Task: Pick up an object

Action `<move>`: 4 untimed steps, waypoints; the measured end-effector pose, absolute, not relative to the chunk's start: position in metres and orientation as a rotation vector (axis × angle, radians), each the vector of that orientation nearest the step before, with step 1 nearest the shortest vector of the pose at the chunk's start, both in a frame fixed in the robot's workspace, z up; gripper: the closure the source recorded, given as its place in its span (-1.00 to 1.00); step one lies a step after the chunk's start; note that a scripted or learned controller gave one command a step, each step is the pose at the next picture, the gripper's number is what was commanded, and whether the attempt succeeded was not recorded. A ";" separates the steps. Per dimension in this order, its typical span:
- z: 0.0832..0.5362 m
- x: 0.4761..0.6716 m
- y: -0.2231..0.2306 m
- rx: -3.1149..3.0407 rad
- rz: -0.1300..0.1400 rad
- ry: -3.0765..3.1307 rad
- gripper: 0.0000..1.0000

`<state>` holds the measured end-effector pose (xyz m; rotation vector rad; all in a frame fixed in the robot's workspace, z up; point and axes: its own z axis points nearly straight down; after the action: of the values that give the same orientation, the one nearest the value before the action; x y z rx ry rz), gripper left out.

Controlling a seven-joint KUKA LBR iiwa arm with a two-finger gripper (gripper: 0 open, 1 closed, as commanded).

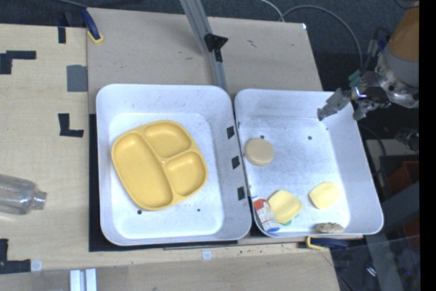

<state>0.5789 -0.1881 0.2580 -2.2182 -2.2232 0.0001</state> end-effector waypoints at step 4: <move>0.089 0.513 -0.114 -2.220 0.000 -2.220 -1.00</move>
<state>0.5128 -0.1144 0.0893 -2.2196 -2.2204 -0.0001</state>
